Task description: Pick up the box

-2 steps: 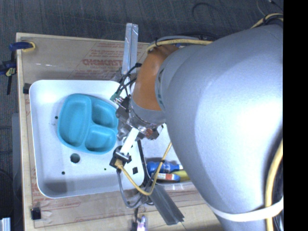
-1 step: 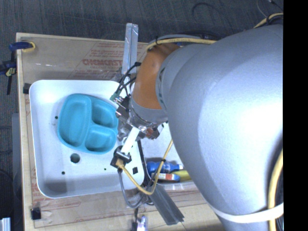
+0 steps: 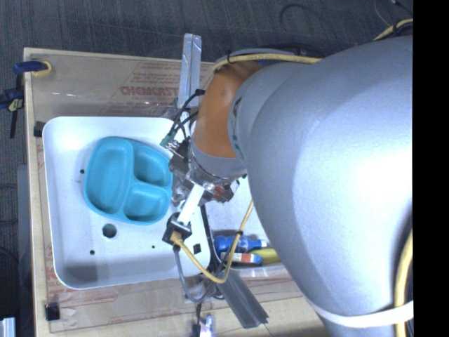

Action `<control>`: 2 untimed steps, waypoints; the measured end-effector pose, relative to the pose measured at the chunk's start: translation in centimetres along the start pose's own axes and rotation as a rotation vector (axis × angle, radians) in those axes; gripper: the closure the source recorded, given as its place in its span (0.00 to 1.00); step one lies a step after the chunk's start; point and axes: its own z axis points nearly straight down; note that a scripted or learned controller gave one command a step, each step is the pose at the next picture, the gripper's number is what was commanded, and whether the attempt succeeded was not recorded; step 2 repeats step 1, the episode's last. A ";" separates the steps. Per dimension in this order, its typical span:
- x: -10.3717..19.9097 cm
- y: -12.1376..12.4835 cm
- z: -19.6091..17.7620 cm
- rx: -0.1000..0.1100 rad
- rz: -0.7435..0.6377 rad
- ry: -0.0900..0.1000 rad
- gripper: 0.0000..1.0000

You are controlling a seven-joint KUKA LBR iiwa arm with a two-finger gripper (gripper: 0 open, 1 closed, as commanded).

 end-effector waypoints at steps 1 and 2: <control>0.1 -0.1 -0.5 0.008 -0.010 -0.009 1.00; 0.1 -0.1 -0.5 0.008 -0.010 -0.009 1.00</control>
